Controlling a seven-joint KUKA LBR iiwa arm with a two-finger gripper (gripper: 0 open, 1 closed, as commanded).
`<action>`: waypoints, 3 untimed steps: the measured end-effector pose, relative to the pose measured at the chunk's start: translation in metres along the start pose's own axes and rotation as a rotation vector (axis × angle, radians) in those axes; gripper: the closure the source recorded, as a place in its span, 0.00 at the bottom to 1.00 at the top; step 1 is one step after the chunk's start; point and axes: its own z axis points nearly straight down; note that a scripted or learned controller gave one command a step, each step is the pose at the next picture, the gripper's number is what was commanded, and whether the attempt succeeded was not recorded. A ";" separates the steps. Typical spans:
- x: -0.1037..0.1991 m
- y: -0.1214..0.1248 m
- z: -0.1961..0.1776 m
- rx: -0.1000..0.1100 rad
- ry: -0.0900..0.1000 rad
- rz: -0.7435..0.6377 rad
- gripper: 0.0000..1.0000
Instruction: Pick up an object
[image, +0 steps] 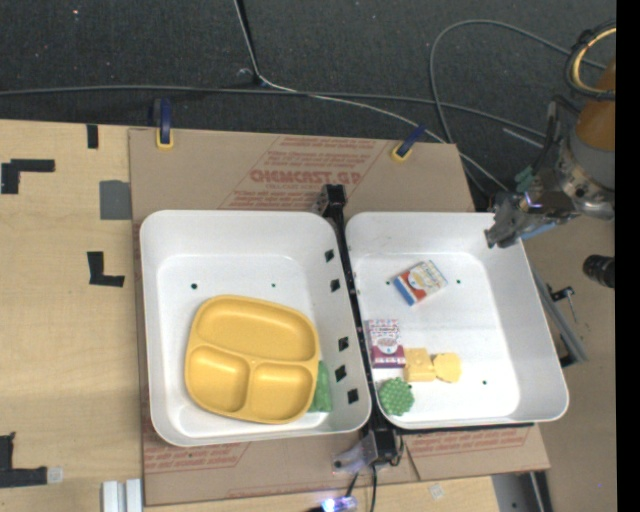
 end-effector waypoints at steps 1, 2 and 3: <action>0.052 0.009 0.023 0.006 0.003 -0.004 1.00; 0.098 0.016 0.043 0.007 0.002 -0.004 1.00; 0.161 0.023 0.054 0.007 0.003 -0.006 1.00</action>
